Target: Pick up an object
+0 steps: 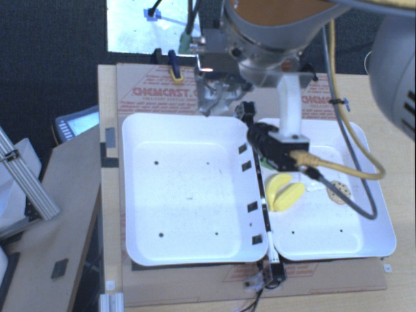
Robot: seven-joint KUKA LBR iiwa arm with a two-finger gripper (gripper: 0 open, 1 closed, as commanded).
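Left bin: white, shallow, few small dark dots on floor. Past its far rim, near corner by the middle seam: gripper, metallic, blurry, hanging over cardboard behind the bins; clenched or released, can't tell. Right bin: yellow object, curved, lying flat near the bin's left wall, approx mid-depth, well apart from gripper. Just right of it, not touching: tan speckled disc, poss. a cookie. Grey arm w/ orange band overhead at top right.
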